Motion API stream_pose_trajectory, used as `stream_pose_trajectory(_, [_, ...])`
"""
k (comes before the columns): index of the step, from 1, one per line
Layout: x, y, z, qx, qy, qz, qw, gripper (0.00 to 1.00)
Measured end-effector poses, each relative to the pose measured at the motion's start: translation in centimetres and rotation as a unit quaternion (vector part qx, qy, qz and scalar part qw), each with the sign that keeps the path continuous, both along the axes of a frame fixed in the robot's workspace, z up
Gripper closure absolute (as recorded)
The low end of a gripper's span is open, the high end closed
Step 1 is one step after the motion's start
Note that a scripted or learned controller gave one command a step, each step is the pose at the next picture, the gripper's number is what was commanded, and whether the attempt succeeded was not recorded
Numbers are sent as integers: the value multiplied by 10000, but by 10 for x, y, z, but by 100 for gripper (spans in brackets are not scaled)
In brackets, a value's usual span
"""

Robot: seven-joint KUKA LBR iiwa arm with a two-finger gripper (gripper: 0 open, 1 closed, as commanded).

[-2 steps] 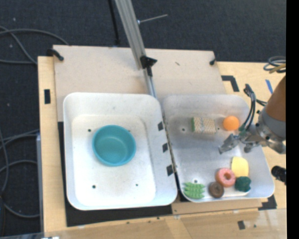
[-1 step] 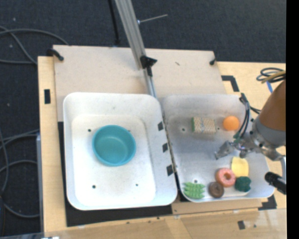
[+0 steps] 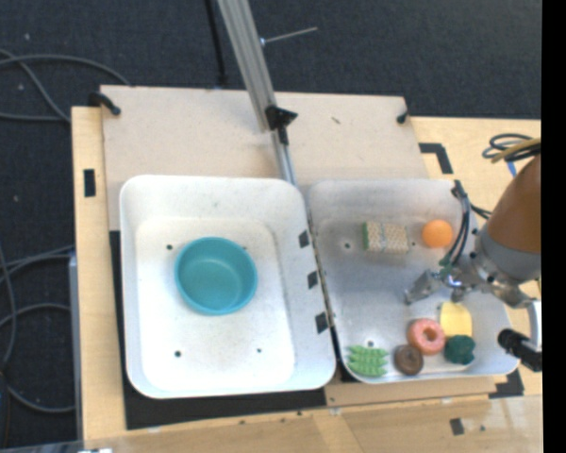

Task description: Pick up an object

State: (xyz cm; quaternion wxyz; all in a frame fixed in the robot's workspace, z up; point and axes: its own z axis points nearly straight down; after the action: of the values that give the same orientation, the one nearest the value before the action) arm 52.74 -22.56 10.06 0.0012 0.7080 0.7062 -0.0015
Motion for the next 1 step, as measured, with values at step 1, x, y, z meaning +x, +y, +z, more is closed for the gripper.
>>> stream_pose_trajectory(1, [1,0,12,1,-24,-14,10000,100])
